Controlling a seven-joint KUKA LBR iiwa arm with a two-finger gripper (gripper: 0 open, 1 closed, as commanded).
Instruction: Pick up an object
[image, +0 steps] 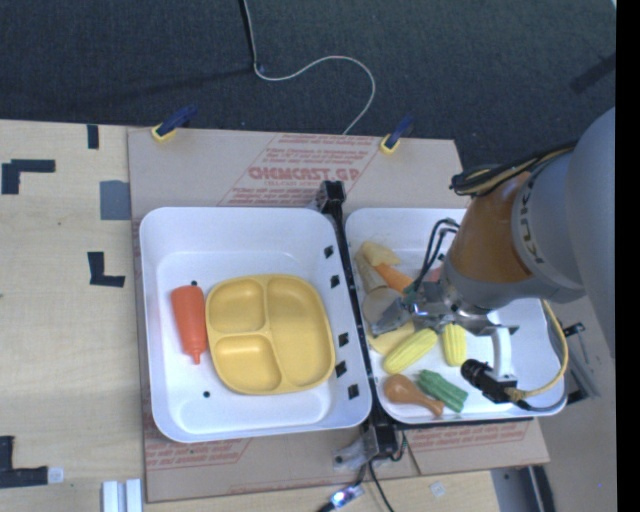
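Red mirrored print on the cardboard sheet (300, 172) under the bins seems to read "CHEMGUARD", not surely legible.

A robotics lab: taped cardboard (300, 170) bench, white bins (165, 250), toy food (188, 322).

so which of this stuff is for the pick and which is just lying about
For the pick: end effector; corn; second corn; drumstick; green piece; right bin.

Lying about: yellow tray; carrot; left bin.

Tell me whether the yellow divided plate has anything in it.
Empty. The yellow divided plate lies flat in the left bin, all three compartments bare; the orange carrot rests beside it, on the bin floor.
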